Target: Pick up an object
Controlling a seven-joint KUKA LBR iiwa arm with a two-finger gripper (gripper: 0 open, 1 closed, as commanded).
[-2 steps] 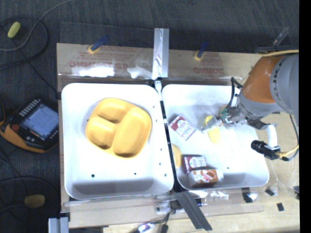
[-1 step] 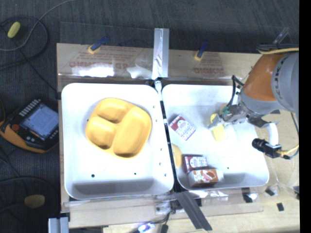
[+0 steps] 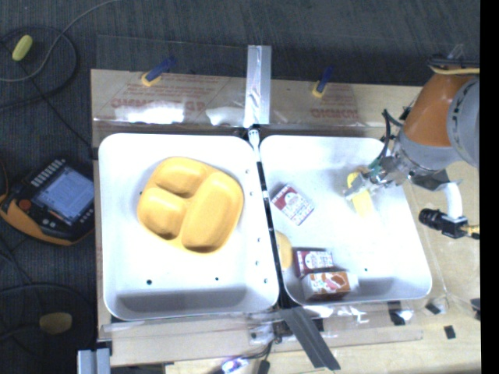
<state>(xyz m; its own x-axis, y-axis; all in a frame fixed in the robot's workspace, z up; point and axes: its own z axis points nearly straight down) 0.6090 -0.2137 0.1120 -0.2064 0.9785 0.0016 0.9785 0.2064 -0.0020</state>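
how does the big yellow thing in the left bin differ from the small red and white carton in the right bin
The big yellow object is far larger, taking up much of the left bin; the small carton takes up little of the right bin. The yellow object is rounded, lumpy and one plain colour; the carton is flat-sided and printed red and white. Both rest on a bin floor, apart from the gripper.
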